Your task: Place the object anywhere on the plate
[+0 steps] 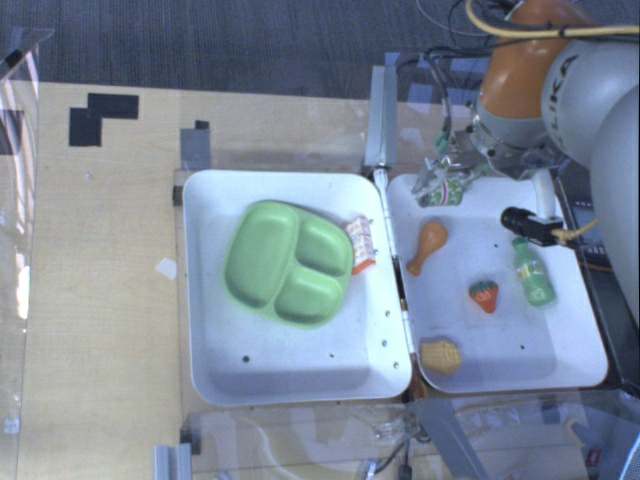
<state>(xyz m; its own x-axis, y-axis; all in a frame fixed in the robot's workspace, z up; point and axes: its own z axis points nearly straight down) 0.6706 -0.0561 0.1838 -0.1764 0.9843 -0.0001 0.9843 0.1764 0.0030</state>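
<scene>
A: Where is the object sitting?

B: A crumpled green-and-white pack [441,184] is lying at the right bin's [560,363] far left corner, right under the gripper [462,158]. That is probably the one being picked.

A: Are the jaws pinching it?

B: That cannot be told; the wrist is hiding them.

A: So which step?

B: Judging by this, the arm is grasping. Next calls for lifting and carrying left to the plate [287,262].

A: Any readable writing?

B: None; the print is too small.

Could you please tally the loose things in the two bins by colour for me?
Green: 2, plate and bottle
Tan or orange-brown: 2, drumstick and corn cob
Red: 1, strawberry
White and orange: 1, packet
Silver-green: 1, crumpled wrapper
Total: 7
</scene>
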